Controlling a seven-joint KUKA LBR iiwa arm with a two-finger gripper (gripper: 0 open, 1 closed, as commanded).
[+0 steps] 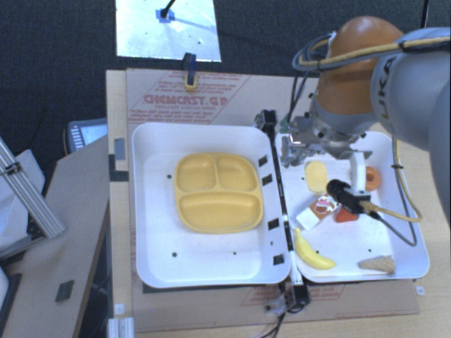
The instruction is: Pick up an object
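One banana well below pincer

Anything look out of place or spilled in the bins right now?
Nothing stands out. The yellow three-compartment plate lies flat in the left white bin; the yellow banana and other small items lie inside the right white bin.

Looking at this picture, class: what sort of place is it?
Probably a robotics lab: a grey arm reaches over two white bins, one holding a yellow divided tray, the other toy food like a banana.
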